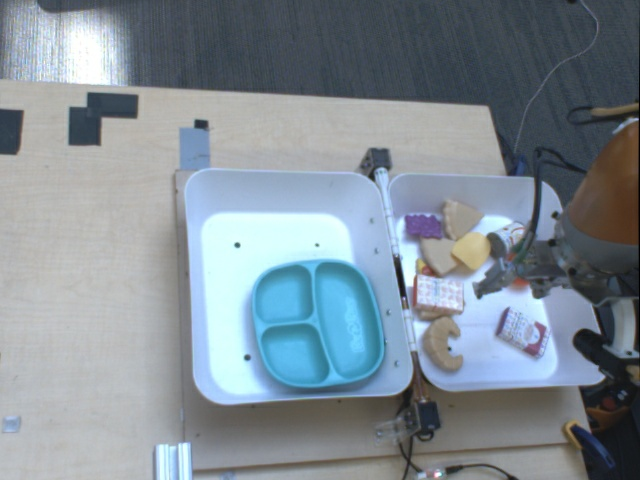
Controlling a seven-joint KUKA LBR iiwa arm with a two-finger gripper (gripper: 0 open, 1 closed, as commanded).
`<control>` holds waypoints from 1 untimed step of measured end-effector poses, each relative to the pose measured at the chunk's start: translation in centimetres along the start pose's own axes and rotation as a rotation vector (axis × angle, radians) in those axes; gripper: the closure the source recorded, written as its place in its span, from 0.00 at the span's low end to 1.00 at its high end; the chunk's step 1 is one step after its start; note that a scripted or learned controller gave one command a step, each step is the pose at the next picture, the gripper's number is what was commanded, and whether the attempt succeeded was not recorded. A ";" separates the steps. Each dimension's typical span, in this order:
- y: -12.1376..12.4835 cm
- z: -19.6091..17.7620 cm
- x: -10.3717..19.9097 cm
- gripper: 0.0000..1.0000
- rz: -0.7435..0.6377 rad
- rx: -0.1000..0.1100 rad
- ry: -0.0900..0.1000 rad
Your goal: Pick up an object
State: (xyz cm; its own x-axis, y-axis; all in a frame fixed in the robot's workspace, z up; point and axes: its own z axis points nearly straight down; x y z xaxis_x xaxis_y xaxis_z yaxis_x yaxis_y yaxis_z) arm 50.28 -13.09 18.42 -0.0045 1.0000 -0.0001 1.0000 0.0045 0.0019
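Wooden bench (90, 288) under both bins. Left bin (215, 268): white, shallow, holding a teal three-compartment plate (318, 322) toward its front right corner, two small sections at left, one long section at right. Divider between bins running top to bottom, black clamp (377, 158) at its far end.

Right bin (560, 363): clutter bunched in the left half. Purple block (424, 225) at upper left, tan bread-like slice (463, 216) just beside it to the right. Below those, another tan slice (436, 258) touching a yellow wedge (471, 251). Red-and-white checkered packet (439, 294) beneath, near the divider. Tan croissant-shaped piece (443, 343) at front, curled, open side facing right. Red-and-white small carton (523, 331) apart from the cluster, lying tilted in the right half.

Gripper (497, 271) low over right bin, just right of the yellow wedge, above the carton. Dark finger (491, 283) angled down-left. Open or closed: cannot tell, nothing seen gripped. Grey arm with orange band (608, 193) entering from right edge.
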 end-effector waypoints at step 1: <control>0.2 8.4 3.7 0.00 0.002 -0.002 0.000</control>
State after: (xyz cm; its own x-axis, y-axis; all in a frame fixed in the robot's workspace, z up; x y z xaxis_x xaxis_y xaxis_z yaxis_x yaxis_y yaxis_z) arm 50.48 -9.40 9.99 -0.0024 1.0000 0.0002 1.0000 0.0024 0.0036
